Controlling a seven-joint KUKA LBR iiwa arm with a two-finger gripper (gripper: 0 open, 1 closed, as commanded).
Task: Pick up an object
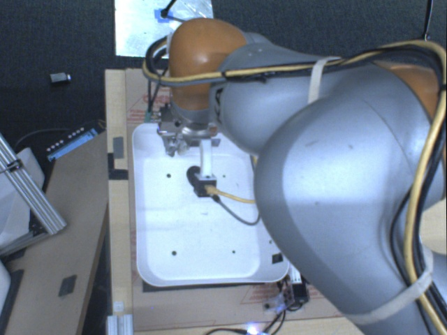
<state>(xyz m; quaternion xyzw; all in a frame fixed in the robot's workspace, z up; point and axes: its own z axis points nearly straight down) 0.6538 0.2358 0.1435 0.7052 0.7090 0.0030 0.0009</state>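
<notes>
Grey arm across right, gripper at far edge of white bin

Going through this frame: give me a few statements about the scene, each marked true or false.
1. The gripper is over the far end of the white bin. True.
2. The band above the wrist is blue. False: it is orange.
3. A shiny silver sheet lies beyond the bin's far end. True.
4. The arm reaches in from the view's left. False: it comes in from the right.
</notes>
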